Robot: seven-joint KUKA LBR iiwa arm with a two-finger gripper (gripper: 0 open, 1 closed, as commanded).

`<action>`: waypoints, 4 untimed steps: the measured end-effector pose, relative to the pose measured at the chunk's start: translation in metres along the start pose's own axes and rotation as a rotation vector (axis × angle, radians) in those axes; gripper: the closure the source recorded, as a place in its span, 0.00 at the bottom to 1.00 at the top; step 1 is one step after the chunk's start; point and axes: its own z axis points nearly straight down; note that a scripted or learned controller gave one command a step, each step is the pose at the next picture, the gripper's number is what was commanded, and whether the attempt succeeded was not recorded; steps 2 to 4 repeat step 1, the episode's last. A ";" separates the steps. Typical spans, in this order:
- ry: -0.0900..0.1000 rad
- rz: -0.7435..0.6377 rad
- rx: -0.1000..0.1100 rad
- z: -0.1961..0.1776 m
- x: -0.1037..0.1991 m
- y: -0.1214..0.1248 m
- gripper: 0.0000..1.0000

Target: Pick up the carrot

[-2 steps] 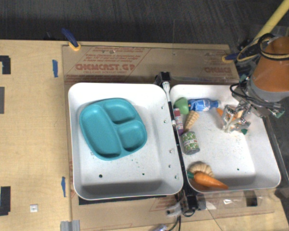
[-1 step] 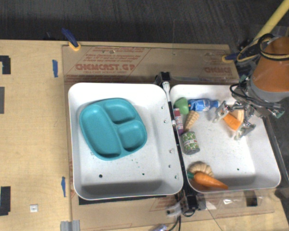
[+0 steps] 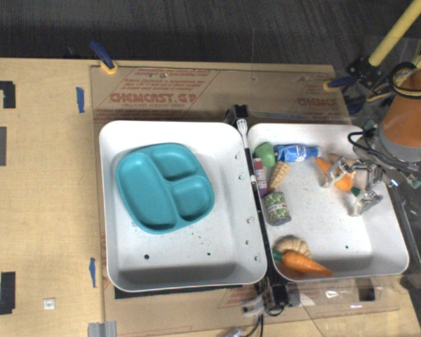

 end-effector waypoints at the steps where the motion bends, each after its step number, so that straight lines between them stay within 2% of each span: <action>1: -0.014 0.001 0.008 -0.015 -0.005 -0.001 1.00; 4: -0.014 0.001 0.008 -0.015 -0.005 -0.001 1.00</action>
